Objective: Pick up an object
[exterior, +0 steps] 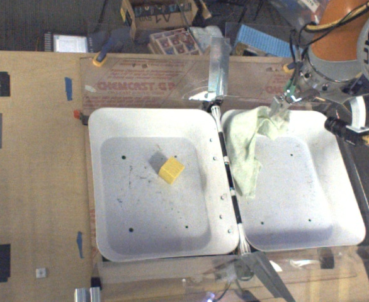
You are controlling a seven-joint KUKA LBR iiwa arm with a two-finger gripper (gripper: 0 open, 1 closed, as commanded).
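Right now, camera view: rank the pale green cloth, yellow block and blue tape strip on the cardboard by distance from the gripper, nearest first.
1. Pale green cloth: right bin, its upper corner bunched right at the gripper.
2. Yellow block: middle of the left bin.
3. Blue tape strip: on the cardboard, left of both bins.

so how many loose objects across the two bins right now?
2. A yellow block lies in the left bin; a pale green cloth hangs lifted over the right bin, its corner at the gripper. The cloth may hide something.
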